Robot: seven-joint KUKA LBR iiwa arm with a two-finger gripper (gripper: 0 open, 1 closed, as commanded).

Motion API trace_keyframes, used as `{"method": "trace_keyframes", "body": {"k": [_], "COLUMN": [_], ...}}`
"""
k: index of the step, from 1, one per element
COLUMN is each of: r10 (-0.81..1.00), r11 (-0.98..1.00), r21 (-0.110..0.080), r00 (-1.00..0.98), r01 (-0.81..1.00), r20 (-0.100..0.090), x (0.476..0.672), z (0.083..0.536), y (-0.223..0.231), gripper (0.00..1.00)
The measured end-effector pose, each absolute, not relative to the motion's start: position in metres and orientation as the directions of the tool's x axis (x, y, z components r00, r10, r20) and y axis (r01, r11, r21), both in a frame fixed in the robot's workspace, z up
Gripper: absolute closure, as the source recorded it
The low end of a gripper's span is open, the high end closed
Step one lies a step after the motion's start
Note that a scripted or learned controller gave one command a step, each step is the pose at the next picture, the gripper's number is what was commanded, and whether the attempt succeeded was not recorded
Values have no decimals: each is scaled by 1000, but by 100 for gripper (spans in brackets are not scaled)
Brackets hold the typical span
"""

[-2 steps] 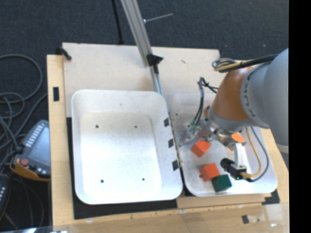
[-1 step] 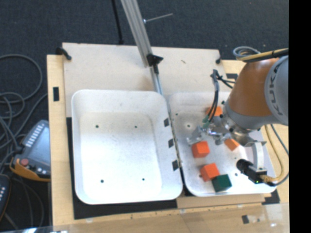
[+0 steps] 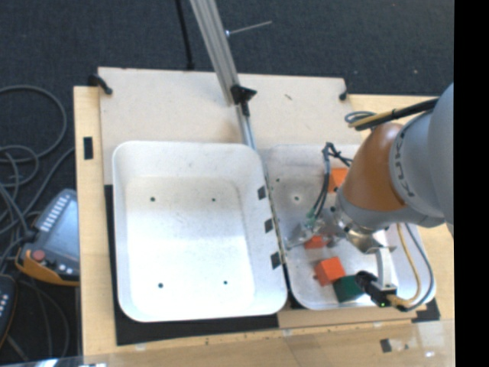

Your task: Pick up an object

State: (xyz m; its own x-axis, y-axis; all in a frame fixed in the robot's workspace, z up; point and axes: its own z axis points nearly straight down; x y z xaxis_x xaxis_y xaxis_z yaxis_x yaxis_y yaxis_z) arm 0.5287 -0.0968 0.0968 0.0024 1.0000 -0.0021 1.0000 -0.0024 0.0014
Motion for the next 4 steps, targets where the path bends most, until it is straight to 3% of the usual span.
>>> {"method": "trace_keyframes", "body": {"k": [1,2,3,4], "r10": [1000,1000,1000,1000], "r11": [-6,10,8,7], "r21": [6,9,4,0], "r00": [6,-10,-8,-7], "r01": [1000,1000,1000,1000], "r20": [-2,2,1,1], "x": [530,553,554,587], "z": [109,201,235,218], "y": [-97,-21,31,86], "gripper": [100,100,100,100]}}
